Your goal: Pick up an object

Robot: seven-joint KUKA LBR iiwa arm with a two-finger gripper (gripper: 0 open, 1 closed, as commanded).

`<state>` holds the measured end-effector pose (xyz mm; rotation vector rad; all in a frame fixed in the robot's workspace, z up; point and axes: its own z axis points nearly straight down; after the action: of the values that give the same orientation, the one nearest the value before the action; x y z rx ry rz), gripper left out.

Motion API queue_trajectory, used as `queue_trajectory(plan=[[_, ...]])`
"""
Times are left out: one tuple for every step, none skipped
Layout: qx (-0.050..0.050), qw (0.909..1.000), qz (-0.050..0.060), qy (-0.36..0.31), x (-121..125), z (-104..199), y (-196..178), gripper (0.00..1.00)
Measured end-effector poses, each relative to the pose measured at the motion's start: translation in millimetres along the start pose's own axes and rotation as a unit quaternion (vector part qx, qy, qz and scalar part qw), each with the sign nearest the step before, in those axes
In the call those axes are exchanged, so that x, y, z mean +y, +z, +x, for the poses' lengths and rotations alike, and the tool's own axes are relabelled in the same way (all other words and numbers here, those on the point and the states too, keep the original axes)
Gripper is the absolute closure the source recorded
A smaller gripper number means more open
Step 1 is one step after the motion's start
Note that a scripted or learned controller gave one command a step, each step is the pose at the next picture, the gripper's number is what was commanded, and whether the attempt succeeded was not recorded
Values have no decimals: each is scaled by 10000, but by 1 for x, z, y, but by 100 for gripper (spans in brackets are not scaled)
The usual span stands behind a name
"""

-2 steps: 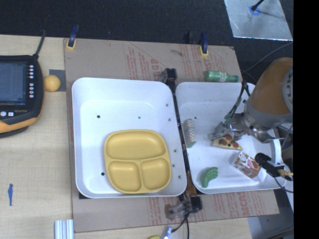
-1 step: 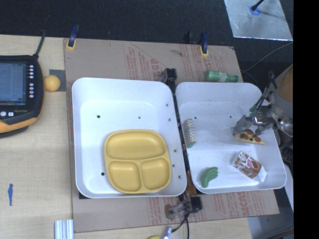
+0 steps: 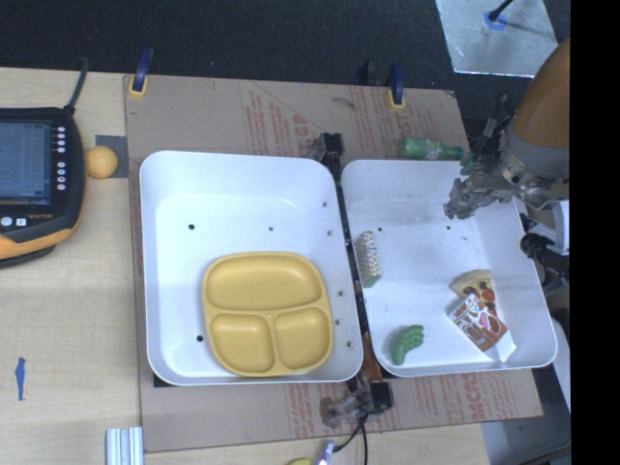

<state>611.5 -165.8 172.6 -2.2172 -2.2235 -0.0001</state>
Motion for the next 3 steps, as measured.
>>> queue_trajectory(plan=[[-2, 10000, 2, -2, 0, 0, 0, 0], [-4, 10000, 7, 5, -73, -46, -11, 0], [-8, 10000, 2, -19, -108, -26, 79, 0]])
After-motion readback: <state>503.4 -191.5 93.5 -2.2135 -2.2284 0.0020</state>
